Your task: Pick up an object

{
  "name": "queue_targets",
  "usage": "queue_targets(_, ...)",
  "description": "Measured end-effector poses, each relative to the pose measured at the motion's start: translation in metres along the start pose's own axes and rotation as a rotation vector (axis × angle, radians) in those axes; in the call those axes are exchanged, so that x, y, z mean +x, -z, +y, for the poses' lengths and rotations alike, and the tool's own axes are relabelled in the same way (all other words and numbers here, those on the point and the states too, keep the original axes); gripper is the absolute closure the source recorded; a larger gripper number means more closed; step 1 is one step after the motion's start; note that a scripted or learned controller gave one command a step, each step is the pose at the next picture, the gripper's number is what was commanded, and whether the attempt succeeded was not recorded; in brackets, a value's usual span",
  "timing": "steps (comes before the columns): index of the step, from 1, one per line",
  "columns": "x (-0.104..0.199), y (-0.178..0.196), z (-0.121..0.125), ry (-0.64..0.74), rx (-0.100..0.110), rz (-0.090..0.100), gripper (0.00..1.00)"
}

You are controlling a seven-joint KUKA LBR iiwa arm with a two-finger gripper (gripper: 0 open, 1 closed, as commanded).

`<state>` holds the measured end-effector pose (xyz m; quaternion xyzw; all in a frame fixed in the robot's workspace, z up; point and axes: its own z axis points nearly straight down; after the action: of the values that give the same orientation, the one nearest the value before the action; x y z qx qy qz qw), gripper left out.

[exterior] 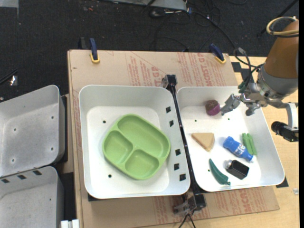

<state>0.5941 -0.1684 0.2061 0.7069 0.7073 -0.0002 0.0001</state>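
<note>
Nearest the camera in the right bin (270,141) lie a dark green pod-shaped piece (218,172) and a black block (237,169), close together; a grab at either could catch the other or push it against the front wall. Just behind them a blue bottle-like item (236,147) touches a light green piece (249,144), so fingers coming down there may straddle both and lift neither cleanly. The tan wedge (204,140) sits apart in the middle, but it lies flat and low, and it could slide out rather than rise.

Farther back, the purple lump (212,107) rests near the rear wall, just beside the gripper (240,106). The gripper hangs low over the bin with its fingers spread and nothing between them. From this slant it is hard to judge whether one finger is already touching the lump; if the close is off-centre, the rounded shape would likely roll toward the divider.

The left bin (90,127) holds a green divided plate (136,147), well away from the arm.
</note>
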Motion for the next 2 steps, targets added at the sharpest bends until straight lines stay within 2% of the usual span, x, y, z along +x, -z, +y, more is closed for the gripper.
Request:
queue_targets(1,0.001,-0.044,0.003,0.000,0.003,0.001,0.00)
queue_targets(2,0.009,-0.105,0.002,0.001,0.005,0.002,0.00)
